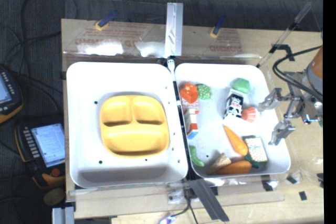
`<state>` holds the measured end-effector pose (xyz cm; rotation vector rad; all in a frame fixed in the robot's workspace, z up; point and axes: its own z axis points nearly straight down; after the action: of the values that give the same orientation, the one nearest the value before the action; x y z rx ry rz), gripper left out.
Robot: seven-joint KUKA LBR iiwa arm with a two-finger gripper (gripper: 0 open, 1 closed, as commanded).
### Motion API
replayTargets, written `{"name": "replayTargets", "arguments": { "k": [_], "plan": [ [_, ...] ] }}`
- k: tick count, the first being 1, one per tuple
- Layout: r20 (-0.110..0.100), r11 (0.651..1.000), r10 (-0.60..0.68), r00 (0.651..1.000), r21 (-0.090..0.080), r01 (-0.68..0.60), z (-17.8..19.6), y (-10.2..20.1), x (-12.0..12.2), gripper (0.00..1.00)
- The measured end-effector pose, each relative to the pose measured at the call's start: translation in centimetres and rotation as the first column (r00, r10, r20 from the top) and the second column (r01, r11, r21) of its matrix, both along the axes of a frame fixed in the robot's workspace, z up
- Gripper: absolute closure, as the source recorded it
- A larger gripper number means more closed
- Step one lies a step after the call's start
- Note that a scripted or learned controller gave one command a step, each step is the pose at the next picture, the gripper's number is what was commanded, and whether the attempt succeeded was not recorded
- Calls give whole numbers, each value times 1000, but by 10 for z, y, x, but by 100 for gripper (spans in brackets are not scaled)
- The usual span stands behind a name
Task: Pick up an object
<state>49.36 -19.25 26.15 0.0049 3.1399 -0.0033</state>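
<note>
From the overhead camera, you are looking at the pincer (277, 117) hanging over the right rim of the right bin (262, 73), its two fingers spread wide apart with nothing between them. One fingertip is sitting near the upper part of that rim, the other lower down, just beside the small printed box (255, 149).

Inside the right bin, the toys are crowding the left wall and the near edge. You are seeing a red tomato (189, 93) touching a green spotted piece (203, 92) at the top left, a red-and-white carton (192, 118) lying along the divider, and a green round toy (241, 85) near the far right corner. A black-and-white cow carton (234, 105) is standing mid-bin with a small red piece (249, 114) beside it. An orange carrot (235, 141) is lying at a slant toward the near right corner, and a second orange piece (234, 167) is resting against the near wall. The bare floor is lying in the middle, between the carton and the carrot.

The left bin (79, 113) is holding a yellow divided tray (135, 123), with open white floor all round it. The tabletop (252, 42) is showing beyond the bins.
</note>
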Motion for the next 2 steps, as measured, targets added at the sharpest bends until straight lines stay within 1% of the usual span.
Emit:
{"name": "replayTargets", "arguments": {
  "k": [1, 2],
  "plan": [
    [33, 998, -55, 998, -9, 55, -141, -17, 57, 0],
    [50, 996, -85, 995, -15, 86, -150, 13, 109, 0]
  ]
}}
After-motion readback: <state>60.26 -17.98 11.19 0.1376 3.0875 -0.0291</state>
